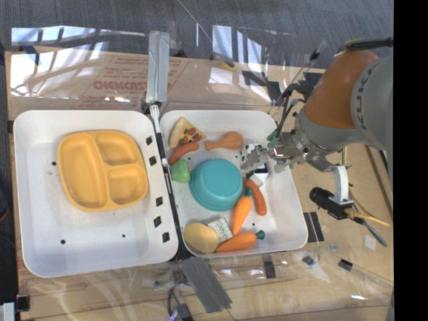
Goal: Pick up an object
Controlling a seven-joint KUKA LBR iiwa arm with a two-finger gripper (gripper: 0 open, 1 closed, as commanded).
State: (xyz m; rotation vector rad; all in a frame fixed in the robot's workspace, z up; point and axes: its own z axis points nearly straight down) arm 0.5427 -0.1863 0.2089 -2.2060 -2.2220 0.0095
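Observation:
My gripper [256, 158] hangs over the right bin [287, 206], in its upper right part, just beyond the rim of an upturned teal bowl [216, 184]. A chicken drumstick [225, 141] lies just to its left. Directly below it an orange-red sausage [257, 196] rests beside a carrot [242, 211]. Nothing visible is carried by the gripper. The grey arm with its orange band [334, 92] comes in from the right.
The right bin also holds a pizza slice [185, 134], a reddish sausage [182, 153], a green piece [180, 172], a yellow potato [200, 237], a small packet [220, 228] and a second carrot [235, 242]. A yellow divided plate [102, 168] lies in the left bin [33, 233].

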